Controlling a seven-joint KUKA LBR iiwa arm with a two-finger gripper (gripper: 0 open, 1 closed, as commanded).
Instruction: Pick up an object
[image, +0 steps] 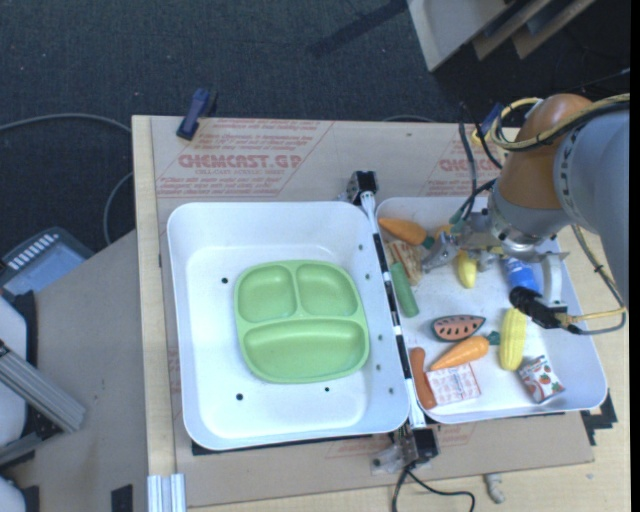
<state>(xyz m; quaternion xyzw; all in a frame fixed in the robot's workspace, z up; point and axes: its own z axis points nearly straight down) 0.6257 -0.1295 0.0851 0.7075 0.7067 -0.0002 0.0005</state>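
Claw low in the right bin, at its far edge, over the toy food.

Whether it is open or shut I cannot tell, nor whether it has hold of anything; the wrist hides it. Left to right: green plate mid left bin; in the right bin a green stick along the left wall, an orange piece near the far-left corner, a small yellow piece just under the claw, its long axis running far-to-near, probably the nearest pick. Melon slice, carrot and corn lie toward the near edge.
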